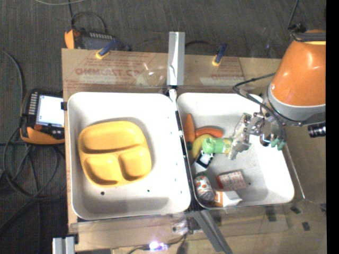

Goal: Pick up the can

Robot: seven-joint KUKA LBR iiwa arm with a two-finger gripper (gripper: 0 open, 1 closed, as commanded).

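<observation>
While a yellow tray fills the left bin, can, carrot, banana in right bin

Arm: bulbous orange shell, grey band beneath. Black cables looping off wrist. Tool: pale metal linkage, small teal fittings alongside.

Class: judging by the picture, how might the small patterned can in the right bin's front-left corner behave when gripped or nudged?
The small patterned can looks rigid, so it probably won't squash. Its round shape may roll if tipped. Wedged near the white bin's wall and a small box, finger room seems tight.
</observation>
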